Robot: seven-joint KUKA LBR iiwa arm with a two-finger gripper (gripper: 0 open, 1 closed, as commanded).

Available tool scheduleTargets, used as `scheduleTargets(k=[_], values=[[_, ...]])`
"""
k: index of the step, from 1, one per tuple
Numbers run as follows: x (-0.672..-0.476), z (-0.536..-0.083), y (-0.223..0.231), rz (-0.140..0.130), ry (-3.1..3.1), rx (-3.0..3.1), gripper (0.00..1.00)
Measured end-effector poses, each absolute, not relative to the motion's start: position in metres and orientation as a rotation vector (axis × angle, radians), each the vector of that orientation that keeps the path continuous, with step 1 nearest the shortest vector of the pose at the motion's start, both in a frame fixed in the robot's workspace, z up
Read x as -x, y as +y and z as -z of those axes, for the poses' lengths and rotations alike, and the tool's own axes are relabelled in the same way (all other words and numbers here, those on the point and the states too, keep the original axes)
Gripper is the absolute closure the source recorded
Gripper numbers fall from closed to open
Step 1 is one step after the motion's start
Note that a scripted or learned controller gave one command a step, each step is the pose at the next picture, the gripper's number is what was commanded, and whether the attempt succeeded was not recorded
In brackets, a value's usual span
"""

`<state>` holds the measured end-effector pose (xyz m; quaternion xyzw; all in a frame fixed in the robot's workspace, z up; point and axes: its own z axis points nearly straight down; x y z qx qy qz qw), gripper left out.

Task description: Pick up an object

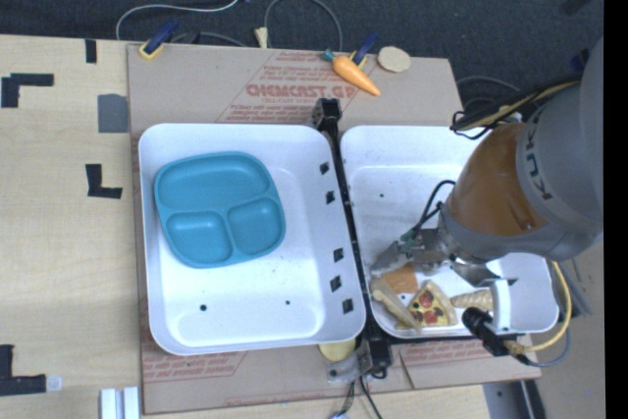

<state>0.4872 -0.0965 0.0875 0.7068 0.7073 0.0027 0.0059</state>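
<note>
The arm comes in from the right and hangs low over the right bin. Its gripper sits near the bin's front left corner, just above a cluster of small toy foods. That cluster holds a brown piece, a pizza-slice piece and a pale stick-like piece. The arm's body hides the fingers, and nothing shows between them. The left bin holds a blue divided plate.
A toy carrot and a round tan disc lie on the cardboard behind the bins. Cables run along the back edge. Black clips join the bins down the middle. A yellowish object peeks out below the left bin's front edge.
</note>
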Motion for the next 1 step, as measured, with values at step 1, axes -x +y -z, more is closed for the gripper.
scheduleTargets(k=[1], values=[[-0.4872,-0.0874,-0.0969,-0.01,2.215,-2.213,0.0]])
